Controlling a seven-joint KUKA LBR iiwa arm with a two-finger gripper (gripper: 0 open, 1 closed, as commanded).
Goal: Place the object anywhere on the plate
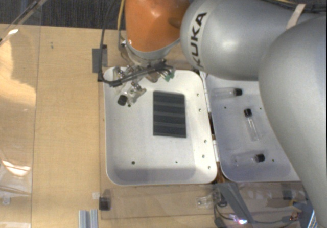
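Camera view looks down on the gripper (132, 85), which hangs over the far left corner of the left bin (153, 173), under the orange band of the arm (230, 38). It sits up and to the left of the plate (169, 114), near it but not above it. The plate is a dark ribbed rectangle lying flat in the middle of that bin, and nothing rests on it.

The wrist hardware is tangled in view, so I cannot tell how far the gripper is open or whether it has hold of anything. I cannot pick out the object for certain either. A clear tube (252, 124) with a dark cap lies in the right bin (232, 76), with two smaller dark-capped bits well apart from it. Any of these could be the object, or it may be hidden at the gripper.

The placing does not look done. The main risk is a release from here: the gripper stands off the plate, so anything let go would land on the bin floor near the corner wall. If the gripper carries nothing, the move to the plate achieves nothing. A round tube could also roll along the ribs and off the plate's edge.
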